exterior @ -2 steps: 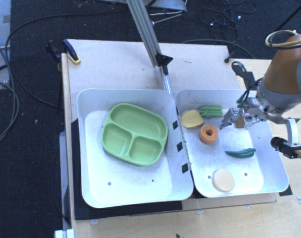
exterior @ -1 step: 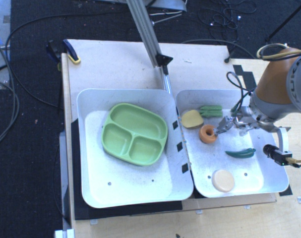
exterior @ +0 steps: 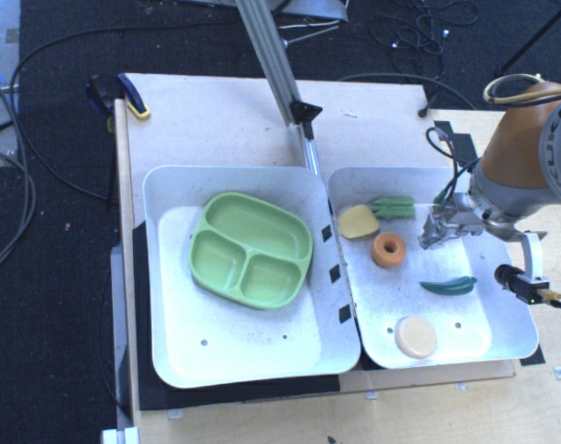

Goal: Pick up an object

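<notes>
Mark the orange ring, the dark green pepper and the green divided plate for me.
orange ring (exterior: pixel 388 250), camera view, on its rim in the right bin.
dark green pepper (exterior: pixel 449 286), camera view, on the middle of its body.
green divided plate (exterior: pixel 251 249), camera view, on the ridge between compartments, left bin.

Gripper (exterior: pixel 434 232) hovers in right bin (exterior: pixel 511 336) near orange ring (exterior: pixel 388 249) (green tray (exterior: pixel 250 249) left).

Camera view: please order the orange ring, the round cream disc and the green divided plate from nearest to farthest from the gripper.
Measured from the gripper:
1. Orange ring, right bin, just left of it.
2. Round cream disc, right bin's front.
3. Green divided plate, left bin.
</notes>
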Controlling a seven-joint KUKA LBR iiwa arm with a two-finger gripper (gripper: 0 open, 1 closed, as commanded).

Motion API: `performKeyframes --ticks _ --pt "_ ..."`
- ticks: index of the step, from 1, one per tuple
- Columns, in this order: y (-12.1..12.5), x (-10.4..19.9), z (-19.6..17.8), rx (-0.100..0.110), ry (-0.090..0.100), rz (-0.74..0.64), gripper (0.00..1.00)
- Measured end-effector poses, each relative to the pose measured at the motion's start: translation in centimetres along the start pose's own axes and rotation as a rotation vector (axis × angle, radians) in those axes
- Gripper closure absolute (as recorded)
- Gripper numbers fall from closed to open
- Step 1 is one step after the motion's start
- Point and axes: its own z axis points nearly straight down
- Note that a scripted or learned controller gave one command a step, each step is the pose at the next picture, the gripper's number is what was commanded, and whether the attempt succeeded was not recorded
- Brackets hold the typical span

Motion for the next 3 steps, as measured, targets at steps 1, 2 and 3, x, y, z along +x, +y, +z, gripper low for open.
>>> performKeyframes --ticks 1,2,3 --pt "-0.3 0.5 -6.1 -0.002 0.000 -0.003 1.00" --pt "-0.2 0.5 -11.4 -0.005 -0.001 -0.003 1.00" --pt "-0.2 5.6 -10.1 0.003 0.002 -0.006 1.00"
